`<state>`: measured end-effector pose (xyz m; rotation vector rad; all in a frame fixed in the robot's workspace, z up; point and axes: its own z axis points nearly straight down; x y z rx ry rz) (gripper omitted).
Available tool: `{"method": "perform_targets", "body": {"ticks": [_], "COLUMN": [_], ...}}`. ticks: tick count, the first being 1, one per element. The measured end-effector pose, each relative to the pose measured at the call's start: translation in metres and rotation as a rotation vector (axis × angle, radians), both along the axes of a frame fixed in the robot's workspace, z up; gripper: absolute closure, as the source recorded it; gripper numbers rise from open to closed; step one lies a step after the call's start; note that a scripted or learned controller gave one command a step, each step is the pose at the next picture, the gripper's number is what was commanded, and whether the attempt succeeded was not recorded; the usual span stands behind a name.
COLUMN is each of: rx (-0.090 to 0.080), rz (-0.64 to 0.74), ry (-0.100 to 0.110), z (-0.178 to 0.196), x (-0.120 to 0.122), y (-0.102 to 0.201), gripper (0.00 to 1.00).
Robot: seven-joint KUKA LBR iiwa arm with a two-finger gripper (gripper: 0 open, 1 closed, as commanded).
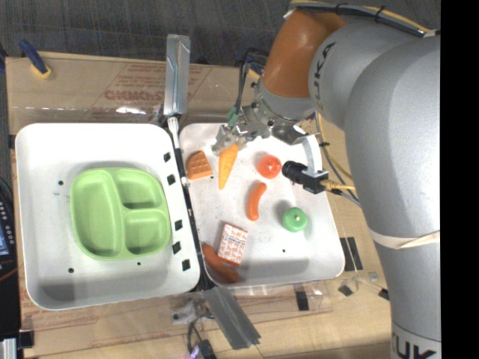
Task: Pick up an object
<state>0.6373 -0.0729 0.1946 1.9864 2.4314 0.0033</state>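
In the right bin (322,256), an orange carrot (225,169) hangs point-down with its wide top between the fingers of my gripper (231,143), which is shut on it near the bin's far left part. A toast-coloured wedge (197,165) lies just left of the carrot. Right of the carrot sits a red tomato (269,166). Below it lie an orange sausage (255,200) and a green apple (295,218). A small patterned carton (233,244) and a brown sausage (220,265) rest near the front wall.
The left bin (37,163) holds a green divided plate (120,212). A metal divider bar (176,73) runs between the bins at the back. The grey arm (374,126) with its orange band looms over the right bin's right side.
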Motion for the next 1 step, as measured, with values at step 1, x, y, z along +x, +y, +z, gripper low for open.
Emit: {"method": "perform_targets", "body": {"ticks": [1], "rx": [-0.001], "rz": [-0.265], "ry": [0.003], "z": [0.0617], "x": [-0.0027], "y": [-0.0208], "gripper": [1.00]}}
